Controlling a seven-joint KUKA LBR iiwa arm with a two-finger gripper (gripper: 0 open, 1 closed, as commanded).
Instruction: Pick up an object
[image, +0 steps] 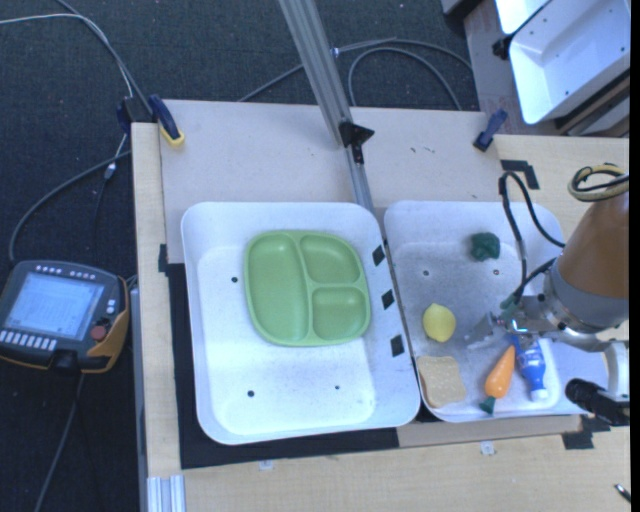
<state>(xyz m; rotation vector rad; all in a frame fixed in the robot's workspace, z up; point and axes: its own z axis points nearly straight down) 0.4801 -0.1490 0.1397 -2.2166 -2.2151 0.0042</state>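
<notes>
1. Gripper (497, 328) low in right bin (440, 225), near its front right; fingers too blurred to tell if parted or clenched. Nothing seen between them.
2. Right bin: 1 yellow lemon (439, 322), 1 carrot (500, 373), 1 blue-white tube (533, 368), 1 bread slice (441, 380), 1 dark green lump (486, 246).
3. Carrot & tube just below gripper.
4. Left bin (215, 330): 1 green divided plate (306, 287).
5. 2 bins on table (250, 150).
</notes>
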